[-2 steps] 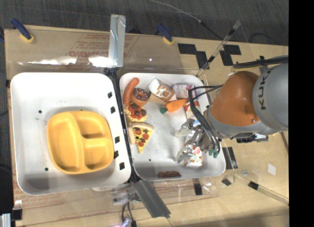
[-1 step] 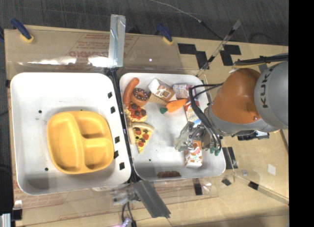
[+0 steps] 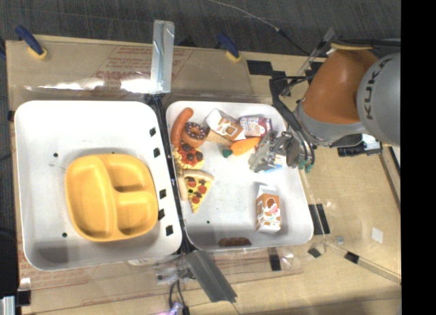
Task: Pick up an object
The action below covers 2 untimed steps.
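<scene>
I see the worktop (image 3: pixel 354 225), brown and taped at its edges, carrying two shallow white bins side by side. The left bin (image 3: pixel 34 170) has a yellow divided tray (image 3: pixel 112 196) lying in its middle. The right bin (image 3: pixel 231 218) has all the small toy foods.

The arm (image 3: pixel 347 95) comes in from the right of my view, its orange band over the bin's right rim and the grey wrist angled down into the bin. The hand (image 3: pixel 269 155) sits low over the right part of that bin, next to an orange carrot (image 3: pixel 244 146). Its metal parts blur together from up here, so I cannot tell how far apart the fingers stand or whether anything is caught between them.

In the bin's lower right a small juice carton (image 3: pixel 268 212) stands apart from the rest. Along the top sit a brown-and-white box (image 3: pixel 225 128) and a purple packet (image 3: pixel 255 125), side by side. By the left wall a red sausage (image 3: pixel 180 124) lies lengthwise, a chocolate doughnut (image 3: pixel 196 131) touching it, with a pizza slice (image 3: pixel 196 188) lower down, near the same wall. A small blue-white item (image 3: pixel 274 163) shows just under the hand; I cannot make out what it is.
</scene>
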{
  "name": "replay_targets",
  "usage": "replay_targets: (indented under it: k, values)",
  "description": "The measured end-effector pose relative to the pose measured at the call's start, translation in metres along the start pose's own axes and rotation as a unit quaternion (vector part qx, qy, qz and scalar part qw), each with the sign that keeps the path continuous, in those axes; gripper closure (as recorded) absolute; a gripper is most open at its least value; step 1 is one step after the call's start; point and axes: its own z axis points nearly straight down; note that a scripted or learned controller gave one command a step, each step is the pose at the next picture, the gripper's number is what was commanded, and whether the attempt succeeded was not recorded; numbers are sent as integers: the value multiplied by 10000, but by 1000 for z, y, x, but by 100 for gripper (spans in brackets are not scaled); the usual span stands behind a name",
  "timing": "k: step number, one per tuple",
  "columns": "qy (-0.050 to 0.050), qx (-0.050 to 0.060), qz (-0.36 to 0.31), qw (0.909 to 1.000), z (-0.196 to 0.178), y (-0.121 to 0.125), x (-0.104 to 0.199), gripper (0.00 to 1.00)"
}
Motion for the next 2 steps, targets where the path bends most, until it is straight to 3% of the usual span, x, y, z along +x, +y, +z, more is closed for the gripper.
replay_targets:
  k: [1, 2]
  values:
    - [24, 7, 2371, 9715, -26, 60, -1, 100]
    - [20, 14, 3317, 9434, -72, 120, -2, 100]
